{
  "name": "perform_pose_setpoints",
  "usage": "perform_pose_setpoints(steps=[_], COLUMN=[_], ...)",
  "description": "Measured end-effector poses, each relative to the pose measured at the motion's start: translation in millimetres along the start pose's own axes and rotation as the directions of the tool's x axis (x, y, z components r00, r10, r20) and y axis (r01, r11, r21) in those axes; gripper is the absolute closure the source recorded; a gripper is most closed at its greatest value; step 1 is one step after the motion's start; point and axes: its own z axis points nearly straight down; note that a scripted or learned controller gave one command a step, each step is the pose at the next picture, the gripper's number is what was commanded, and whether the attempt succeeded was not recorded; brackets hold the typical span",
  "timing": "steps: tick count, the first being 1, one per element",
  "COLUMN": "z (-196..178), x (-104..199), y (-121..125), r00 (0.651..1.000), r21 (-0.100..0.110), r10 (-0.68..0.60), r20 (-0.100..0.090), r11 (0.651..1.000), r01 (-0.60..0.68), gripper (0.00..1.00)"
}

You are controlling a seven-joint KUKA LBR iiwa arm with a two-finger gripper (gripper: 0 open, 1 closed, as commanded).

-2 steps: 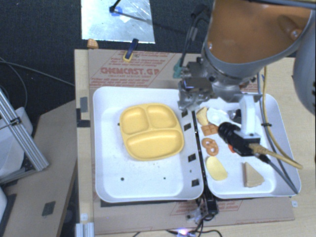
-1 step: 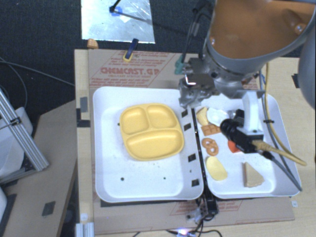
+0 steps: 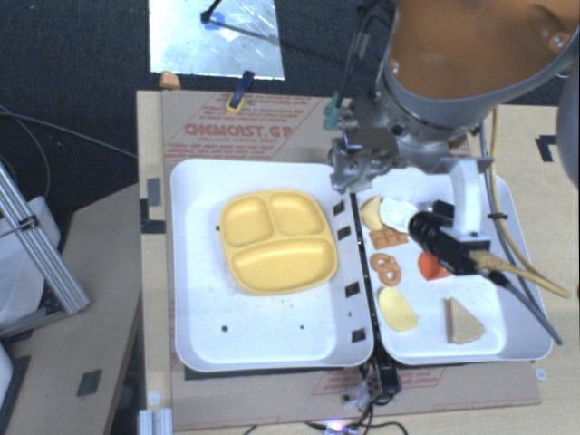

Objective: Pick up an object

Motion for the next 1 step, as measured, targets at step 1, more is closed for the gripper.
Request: perform_pose_setpoints(steps=[1], z=[57.1], x=[-51.4], y=[-5.0], r00=[1.000], r21=[0.017], r10=[0.029], r20=[0.005], r11=[0.999], r01=[-0.029], gripper=[1.00])
